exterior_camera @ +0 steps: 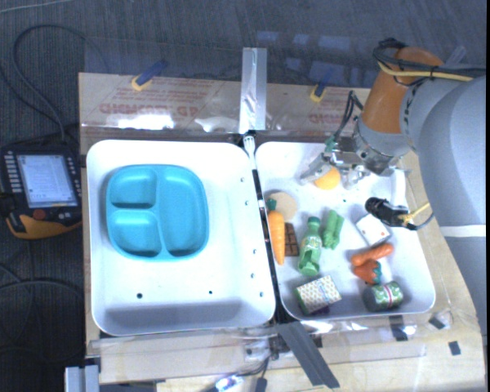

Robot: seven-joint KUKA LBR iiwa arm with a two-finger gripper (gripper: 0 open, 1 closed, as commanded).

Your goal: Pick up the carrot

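Lying along the left wall of the right bin [425, 296], the carrot [275, 231] is untouched, so the task looks to be at its very start: the reach has not been made. Its long axis runs near to far, almost parallel with the divider between the two bins; the green top sits at the far end and the orange body tapers to a tip at the near end, canted very slightly rightward. A pale round biscuit-like piece [283, 203] sits just beside the leafy end, and a brown chocolate bar [291, 238] lies close along the carrot's right flank, seemingly touching it.

Farther right stand a green bottle [311, 249] and a green pepper-like vegetable [333, 228]; toward the near edge rests a patterned box [318, 293].

The gripper [336, 162] hangs over the far part of the same bin, well apart from the carrot, right above a yellow lemon-like fruit [328, 179]. Whether its claw is apart or together I cannot tell (the wrist hides that).

My judgement of the next move: travel left and nearer, turn the wrist so the closing direction crosses the carrot's width, then descend on the mid-body. The bin wall on one side and the bar on the other leave scant room.

In the left bin [180, 309] lies a blue divided plate [157, 211], no part of this job.
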